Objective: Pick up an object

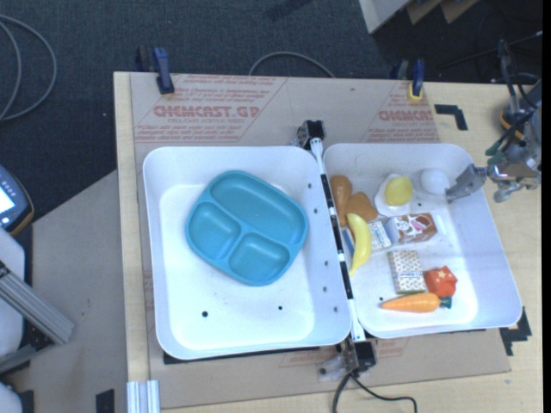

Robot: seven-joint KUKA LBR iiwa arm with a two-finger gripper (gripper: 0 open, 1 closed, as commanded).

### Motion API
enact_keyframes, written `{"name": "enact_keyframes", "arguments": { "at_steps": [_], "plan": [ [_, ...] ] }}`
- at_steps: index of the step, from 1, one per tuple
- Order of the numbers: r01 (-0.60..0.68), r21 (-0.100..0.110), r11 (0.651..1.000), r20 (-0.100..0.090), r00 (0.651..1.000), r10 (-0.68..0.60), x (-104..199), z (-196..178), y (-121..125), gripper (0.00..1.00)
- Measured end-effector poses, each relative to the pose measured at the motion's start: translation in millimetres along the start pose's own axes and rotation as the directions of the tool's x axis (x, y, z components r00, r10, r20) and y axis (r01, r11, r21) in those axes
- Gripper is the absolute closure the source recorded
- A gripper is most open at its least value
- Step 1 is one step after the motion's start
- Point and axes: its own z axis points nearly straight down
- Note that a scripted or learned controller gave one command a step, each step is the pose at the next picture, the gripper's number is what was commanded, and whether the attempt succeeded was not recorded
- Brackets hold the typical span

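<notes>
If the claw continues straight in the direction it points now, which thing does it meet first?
The claw points left over the right bin. Probably it first meets the white ball, then the yellow and white object. Its height is unclear, so it might pass above.

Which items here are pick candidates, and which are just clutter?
Pick candidates, right bin: banana, carrot, tomato, yellow cup, white ball, snack packet, wafer block, brown pieces. Gripper at that bin's far edge.

Just lying about: blue divided plate in left bin, blue clamps.

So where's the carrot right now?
The carrot lies in the right bin, near its front edge, just below the red tomato-like toy and the patterned packet.
</notes>
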Motion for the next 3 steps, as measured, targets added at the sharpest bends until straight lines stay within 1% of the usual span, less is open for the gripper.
{"name": "enact_keyframes", "arguments": {
  "at_steps": [1,2,3],
  "plan": [
    [0.011,-0.007,1.000,-0.001,1.000,-0.011,80,106,102,0.00],
    [0.000,0.004,1.000,-0.001,1.000,0.000,81,128,83,0.00],
    [0.001,-0.001,1.000,0.000,1.000,-0.001,81,116,85,1.00]
  ]
}}
